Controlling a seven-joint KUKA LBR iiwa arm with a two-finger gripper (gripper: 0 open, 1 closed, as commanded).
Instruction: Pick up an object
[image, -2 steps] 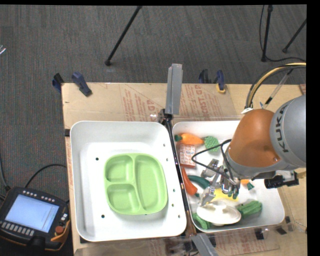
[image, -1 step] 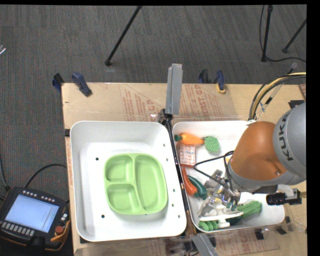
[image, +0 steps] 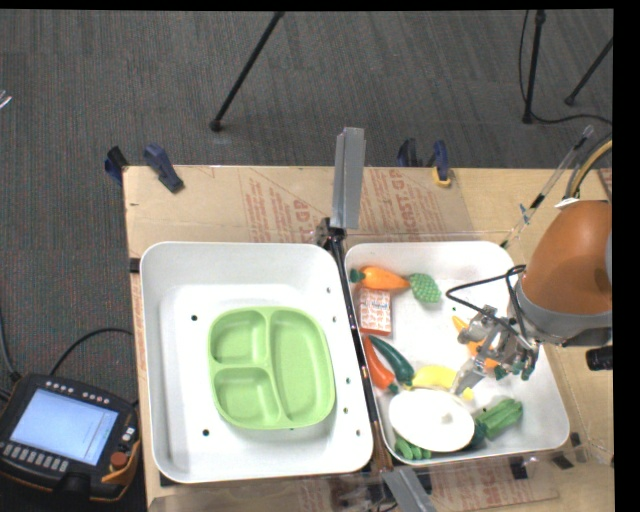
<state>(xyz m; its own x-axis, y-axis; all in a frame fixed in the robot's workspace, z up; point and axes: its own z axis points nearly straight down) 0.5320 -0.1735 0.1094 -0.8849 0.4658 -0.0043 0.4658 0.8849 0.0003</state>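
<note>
Cardboard (image: 300, 205) under bins reads "3D" reversed — red print, partly legible.

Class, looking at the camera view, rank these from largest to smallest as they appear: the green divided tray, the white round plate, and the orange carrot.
1. Green divided tray, clearly largest.
2. White round plate.
3. Orange carrot, smallest.
All lie at similar depth in the two bins, so the order looks reliable.

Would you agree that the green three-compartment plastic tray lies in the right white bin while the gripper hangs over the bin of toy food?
Not quite: in the camera view the green three-compartment plastic tray lies in the left white bin; the gripper does hang over the bin of toy food.
</note>
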